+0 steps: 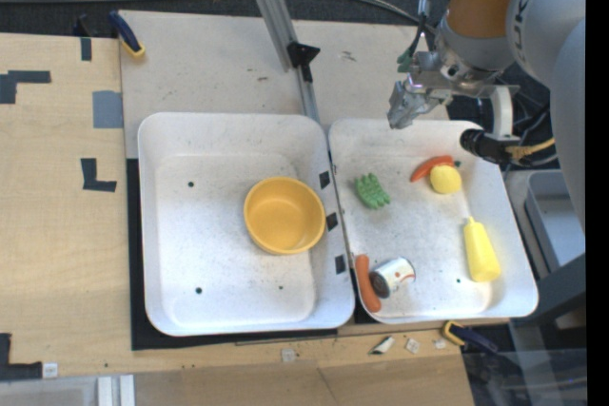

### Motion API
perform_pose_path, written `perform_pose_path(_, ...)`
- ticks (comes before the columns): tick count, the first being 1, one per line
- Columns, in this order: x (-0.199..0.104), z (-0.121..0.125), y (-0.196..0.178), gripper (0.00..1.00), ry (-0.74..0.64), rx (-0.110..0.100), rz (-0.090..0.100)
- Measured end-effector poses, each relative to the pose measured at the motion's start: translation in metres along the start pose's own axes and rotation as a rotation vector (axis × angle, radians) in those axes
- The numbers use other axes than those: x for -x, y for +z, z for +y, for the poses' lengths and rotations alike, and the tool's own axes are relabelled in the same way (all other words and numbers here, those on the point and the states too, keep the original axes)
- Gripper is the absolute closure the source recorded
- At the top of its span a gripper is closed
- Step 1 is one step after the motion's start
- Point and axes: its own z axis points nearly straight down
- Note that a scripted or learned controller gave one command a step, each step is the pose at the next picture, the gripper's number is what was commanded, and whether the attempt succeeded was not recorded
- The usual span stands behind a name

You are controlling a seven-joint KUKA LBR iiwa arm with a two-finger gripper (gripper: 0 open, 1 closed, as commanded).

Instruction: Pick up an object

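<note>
1. Objects to choose from all lie loose in the right bin (430, 315): a green ridged piece (373, 191) near its left wall, a yellow-and-orange piece (440, 176) towards the back, a yellow bar (481, 250) along the right side, and a small white-and-metal cup (392, 275) touching an orange stick (366, 285) at the front.
2. I see one more candidate, a yellow bowl (283, 215), sitting alone in the left bin (145, 204).
3. By my reading nothing is picked: every piece rests on a bin floor, so the descent, the grasp and the lift are all left.
4. The gripper (407, 109) hangs over the back left corner of the right bin, apart from every piece; the green ridged piece is nearest.
5. I cannot tell whether the gripper is spread or closed; nothing shows in it.
6. The arm (485, 5) reaches in from the right, its wrist bent down towards the desk (57, 204).
</note>
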Motion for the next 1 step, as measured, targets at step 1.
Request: perform_pose_path(1,-0.0646,0.0080,0.0055,1.00,-0.001,0.002,0.000)
